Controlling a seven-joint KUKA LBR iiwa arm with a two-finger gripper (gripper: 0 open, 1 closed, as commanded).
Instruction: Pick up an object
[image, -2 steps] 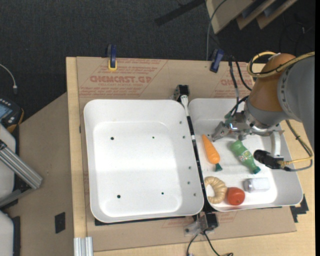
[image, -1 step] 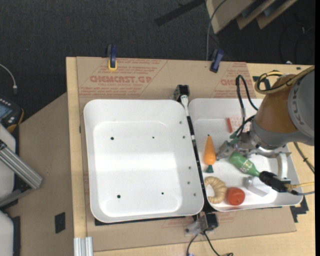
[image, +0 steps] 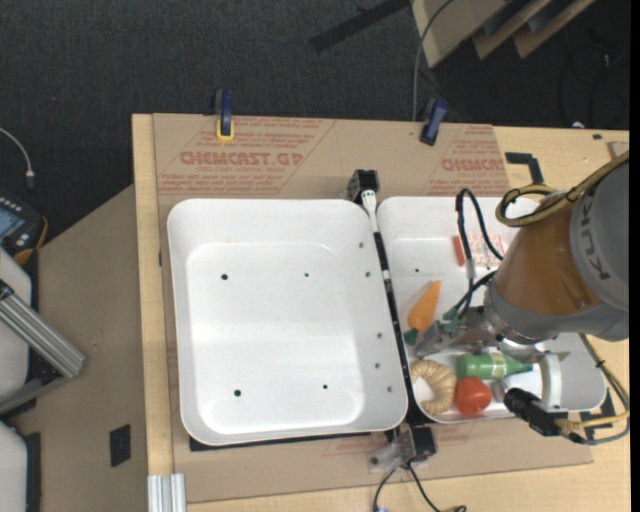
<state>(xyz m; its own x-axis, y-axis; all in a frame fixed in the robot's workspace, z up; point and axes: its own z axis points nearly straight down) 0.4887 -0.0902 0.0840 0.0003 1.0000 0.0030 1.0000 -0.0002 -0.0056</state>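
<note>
We see the gripper (image: 462, 335) low in the right bin (image: 420, 225); we cannot tell its state. The orange carrot (image: 424, 306) lies just beside it on its left, the red tomato (image: 473, 397) near below.

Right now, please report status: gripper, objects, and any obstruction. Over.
Gripper low in right bin, among the objects. Orange carrot, red tomato, green item, beige pastry-like piece crowded close together. Nothing seen held.
</note>
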